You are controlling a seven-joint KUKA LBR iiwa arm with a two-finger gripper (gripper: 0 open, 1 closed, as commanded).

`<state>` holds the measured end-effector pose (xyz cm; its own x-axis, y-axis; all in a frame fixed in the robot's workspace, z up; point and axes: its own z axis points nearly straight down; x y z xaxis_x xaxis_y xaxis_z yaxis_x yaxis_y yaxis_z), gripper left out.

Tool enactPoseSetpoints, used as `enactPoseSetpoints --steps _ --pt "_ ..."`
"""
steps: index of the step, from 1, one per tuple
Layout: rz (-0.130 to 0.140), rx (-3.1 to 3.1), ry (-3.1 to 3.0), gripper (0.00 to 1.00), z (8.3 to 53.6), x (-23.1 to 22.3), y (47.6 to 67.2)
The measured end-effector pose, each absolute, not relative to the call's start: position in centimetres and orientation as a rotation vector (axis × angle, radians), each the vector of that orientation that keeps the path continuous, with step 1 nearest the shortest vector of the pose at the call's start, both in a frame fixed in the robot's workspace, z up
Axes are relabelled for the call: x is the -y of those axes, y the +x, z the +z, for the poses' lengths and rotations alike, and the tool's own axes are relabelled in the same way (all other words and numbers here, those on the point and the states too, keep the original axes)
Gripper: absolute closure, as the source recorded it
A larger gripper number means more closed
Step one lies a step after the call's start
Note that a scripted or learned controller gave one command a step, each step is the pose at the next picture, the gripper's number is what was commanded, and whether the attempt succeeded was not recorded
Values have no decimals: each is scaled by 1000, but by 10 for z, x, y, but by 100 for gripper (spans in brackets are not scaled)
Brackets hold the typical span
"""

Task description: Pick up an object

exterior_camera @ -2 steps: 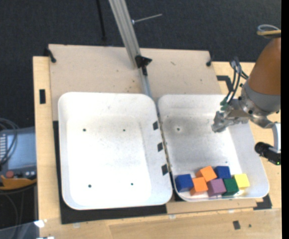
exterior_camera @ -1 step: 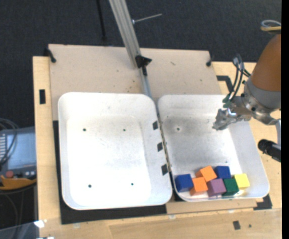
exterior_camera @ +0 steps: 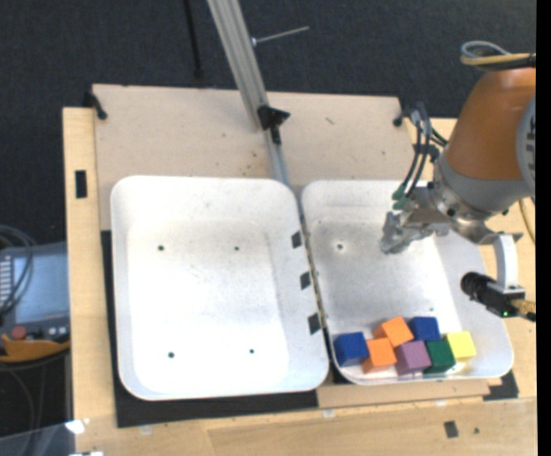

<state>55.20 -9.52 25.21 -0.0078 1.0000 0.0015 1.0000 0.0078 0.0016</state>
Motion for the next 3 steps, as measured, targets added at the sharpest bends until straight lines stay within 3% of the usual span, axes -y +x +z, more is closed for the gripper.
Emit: enactPoseSetpoints --steps 2,3 --pt "0 -2229 2215 100 244 -19 537" --pt "3 -2232 2213 100 246 -69 543"
